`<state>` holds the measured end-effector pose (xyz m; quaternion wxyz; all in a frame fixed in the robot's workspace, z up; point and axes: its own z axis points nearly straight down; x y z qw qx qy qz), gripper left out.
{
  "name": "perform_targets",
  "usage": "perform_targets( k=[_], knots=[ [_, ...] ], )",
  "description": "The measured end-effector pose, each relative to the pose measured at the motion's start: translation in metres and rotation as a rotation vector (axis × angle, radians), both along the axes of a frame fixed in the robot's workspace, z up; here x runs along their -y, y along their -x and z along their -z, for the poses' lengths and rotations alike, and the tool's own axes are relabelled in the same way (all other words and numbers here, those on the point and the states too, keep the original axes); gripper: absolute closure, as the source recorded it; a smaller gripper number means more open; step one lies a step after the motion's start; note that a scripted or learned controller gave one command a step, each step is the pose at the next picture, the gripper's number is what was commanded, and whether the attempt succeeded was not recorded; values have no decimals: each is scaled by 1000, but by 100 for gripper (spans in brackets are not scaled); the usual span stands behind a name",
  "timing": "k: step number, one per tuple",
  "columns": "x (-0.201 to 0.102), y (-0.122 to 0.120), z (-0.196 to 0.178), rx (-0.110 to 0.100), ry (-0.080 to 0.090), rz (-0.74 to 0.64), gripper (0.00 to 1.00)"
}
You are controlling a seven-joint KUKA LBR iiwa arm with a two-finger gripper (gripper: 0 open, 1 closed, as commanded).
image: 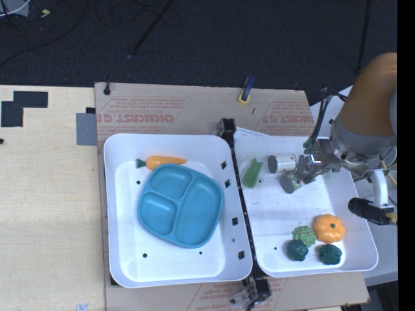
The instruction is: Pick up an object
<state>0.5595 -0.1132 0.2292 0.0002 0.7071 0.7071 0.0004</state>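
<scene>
Grey gripper (305, 171) low over right bin (363, 258), near its upper middle; open or closed, cannot tell. Green pickle-like piece (251, 173) just left of gripper, apart from it. Orange pumpkin (329, 228) and three green vegetables (303, 235) well below, toward near corner. Blue divided plate (181, 205) and carrot (165, 162) in left bin (123, 264).

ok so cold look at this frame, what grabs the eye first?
The big blue divided plate in the left bin, an orange carrot at its far edge. Then the grey and orange arm over the right bin, and the orange pumpkin among green items at the near right corner.
</scene>
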Motion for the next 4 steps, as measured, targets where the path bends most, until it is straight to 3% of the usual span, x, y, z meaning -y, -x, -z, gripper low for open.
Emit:
perform_targets(
  k=[2,3,4],
  knots=[
    [-94,-41,11,-3,-1,-4,100],
    [-110,-63,-7,0,-1,-2,100],
    [-97,-61,-3,-4,1,1,100]
  ],
)
